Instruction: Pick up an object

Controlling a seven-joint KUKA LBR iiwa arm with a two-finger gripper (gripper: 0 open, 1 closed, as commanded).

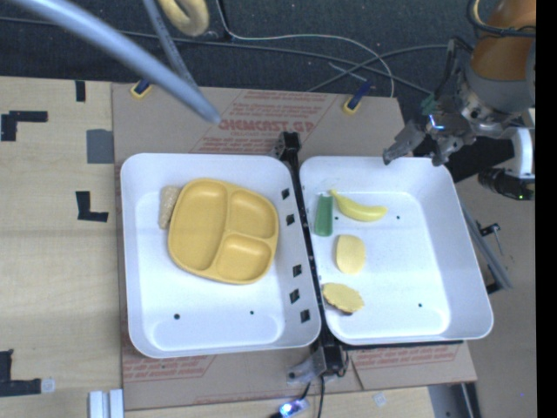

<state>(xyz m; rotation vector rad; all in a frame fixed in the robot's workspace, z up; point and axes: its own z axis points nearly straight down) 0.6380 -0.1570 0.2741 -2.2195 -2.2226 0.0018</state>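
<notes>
Two shallow white bins sit side by side on the bench. The left bin (148,320) contains a yellow divided plate (223,230) with a tan sponge-like block (168,206) touching its left edge. The right bin (435,259) contains four items near its left wall: a yellow banana (358,208) at the top, a green cylinder (323,214) just beside it against the wall, a pale yellow oval piece (350,253) below, and a darker yellow piece (343,298) lowest. The arm (500,50) is positioned at the upper right. The gripper (419,144) hangs above the right bin's upper rim, well apart from all four items, carrying nothing; whether its claw is open or closed cannot be determined.
</notes>
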